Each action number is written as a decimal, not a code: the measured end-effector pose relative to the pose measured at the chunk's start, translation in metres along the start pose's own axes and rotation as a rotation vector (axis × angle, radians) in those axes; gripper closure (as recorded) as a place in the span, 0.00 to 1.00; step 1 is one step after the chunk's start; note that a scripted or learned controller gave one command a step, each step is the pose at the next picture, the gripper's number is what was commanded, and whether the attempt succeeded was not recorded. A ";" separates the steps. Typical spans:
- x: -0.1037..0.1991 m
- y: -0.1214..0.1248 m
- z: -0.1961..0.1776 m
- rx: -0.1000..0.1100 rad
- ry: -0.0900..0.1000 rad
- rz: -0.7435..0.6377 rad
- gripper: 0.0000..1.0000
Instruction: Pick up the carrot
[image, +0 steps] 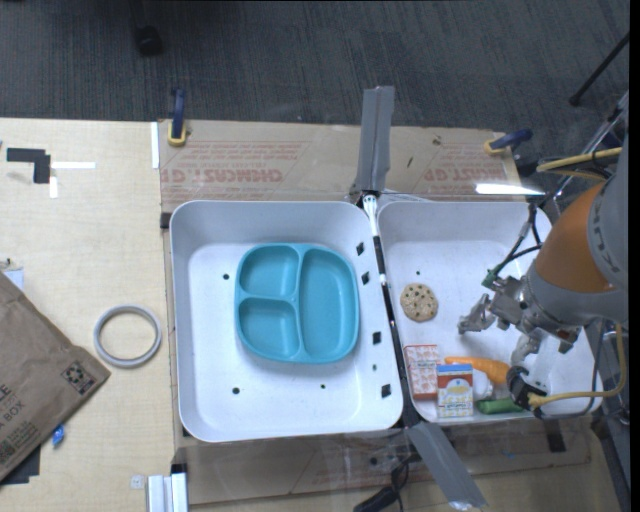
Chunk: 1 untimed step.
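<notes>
Carrot (480, 367) lies at the lower right of the frame, in the right bin (450, 235), near its lower edge. Its long axis runs roughly left to right, slightly downward toward the right. A small carton (455, 388) touches it on the lower-left side. The gripper (500, 325) hangs just above and slightly right of the carrot in the picture. Whether it is spread or closed cannot be told; nothing is seen gripped. Judgement: the coming move is a short descent toward the lower left, closing across the carrot's width.
</notes>
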<state>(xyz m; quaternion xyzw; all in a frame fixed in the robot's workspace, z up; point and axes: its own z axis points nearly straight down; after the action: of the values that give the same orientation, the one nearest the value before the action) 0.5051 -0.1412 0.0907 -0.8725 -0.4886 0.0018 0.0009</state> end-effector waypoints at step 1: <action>-0.029 -0.016 0.000 0.001 0.001 -0.036 0.00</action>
<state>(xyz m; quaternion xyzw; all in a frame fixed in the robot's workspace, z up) 0.4762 -0.1575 0.0905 -0.8637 -0.5041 0.0018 0.0017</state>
